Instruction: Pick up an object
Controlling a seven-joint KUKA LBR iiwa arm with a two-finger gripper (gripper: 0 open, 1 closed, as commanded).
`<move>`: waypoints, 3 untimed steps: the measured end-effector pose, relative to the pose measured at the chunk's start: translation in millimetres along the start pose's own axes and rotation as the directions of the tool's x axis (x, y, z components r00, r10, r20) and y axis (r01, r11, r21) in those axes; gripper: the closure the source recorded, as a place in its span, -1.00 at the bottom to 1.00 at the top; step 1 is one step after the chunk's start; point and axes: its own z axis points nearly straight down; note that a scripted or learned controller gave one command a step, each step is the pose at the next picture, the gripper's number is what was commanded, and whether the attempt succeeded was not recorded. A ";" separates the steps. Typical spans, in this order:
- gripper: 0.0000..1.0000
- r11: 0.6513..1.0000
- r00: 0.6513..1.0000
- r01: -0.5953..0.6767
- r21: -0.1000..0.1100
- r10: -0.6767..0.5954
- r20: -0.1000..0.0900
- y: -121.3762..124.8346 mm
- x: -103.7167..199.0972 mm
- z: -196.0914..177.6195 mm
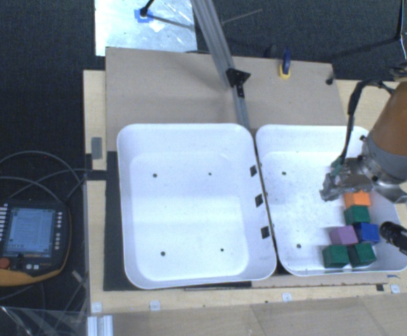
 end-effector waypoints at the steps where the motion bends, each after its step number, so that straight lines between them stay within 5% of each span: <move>1: 1.00 1.000 1.000 0.002 0.000 -0.002 0.000 18.6 53.4 -9.7; 3: 1.00 1.000 1.000 0.000 0.001 0.000 0.000 55.5 149.6 10.6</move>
